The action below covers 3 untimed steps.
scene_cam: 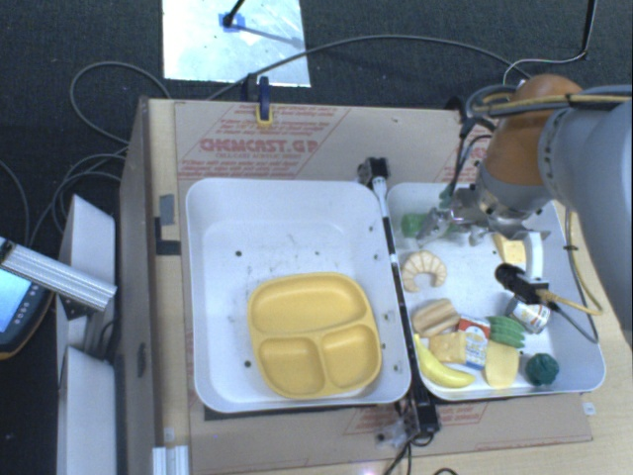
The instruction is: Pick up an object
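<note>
My gripper (447,220) hangs low over the far left part of the right bin (584,364), below the grey arm and its orange band. A small green item (412,225) lies right beside it on the left, touching or nearly touching; I cannot tell whether it is held. Nearer the front lie a tan croissant (423,269), a bread roll (435,316), a banana (441,370), a yellow cheese wedge (451,347) and a red and orange carton (476,338).
The right bin also holds a green vegetable (507,330), a yellow piece (501,365), a dark green broccoli (541,368), a small can (534,316) and a yellow slice (511,250). In the left bin (218,265) sits a yellow compartment tray (315,332).
</note>
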{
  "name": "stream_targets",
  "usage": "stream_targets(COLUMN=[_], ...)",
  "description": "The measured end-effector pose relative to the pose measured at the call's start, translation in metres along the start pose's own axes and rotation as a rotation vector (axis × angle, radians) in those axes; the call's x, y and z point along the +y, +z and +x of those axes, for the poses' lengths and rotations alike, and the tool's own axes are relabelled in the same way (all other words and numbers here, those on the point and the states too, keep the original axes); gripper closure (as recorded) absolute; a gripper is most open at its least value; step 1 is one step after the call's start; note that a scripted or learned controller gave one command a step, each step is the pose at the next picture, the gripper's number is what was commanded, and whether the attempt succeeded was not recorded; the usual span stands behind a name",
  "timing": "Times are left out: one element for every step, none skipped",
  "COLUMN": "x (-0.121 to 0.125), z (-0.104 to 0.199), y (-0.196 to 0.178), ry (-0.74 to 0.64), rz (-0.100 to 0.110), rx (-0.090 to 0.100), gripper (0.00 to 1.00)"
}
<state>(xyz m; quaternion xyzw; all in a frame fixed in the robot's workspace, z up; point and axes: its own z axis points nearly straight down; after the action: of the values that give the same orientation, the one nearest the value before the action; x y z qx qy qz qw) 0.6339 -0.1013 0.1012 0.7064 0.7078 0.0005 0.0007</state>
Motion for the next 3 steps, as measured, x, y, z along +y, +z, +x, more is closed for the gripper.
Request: stream_targets(x=[-0.052,0.02,0.026], z=[0.001,-0.04,-0.058], y=[0.017,0.022,0.023], ry=[0.001,-0.004,-0.009], rz=[0.002,0.036,0.051], rx=[0.0,0.007,0.016], gripper=[0.0,0.0,0.0])
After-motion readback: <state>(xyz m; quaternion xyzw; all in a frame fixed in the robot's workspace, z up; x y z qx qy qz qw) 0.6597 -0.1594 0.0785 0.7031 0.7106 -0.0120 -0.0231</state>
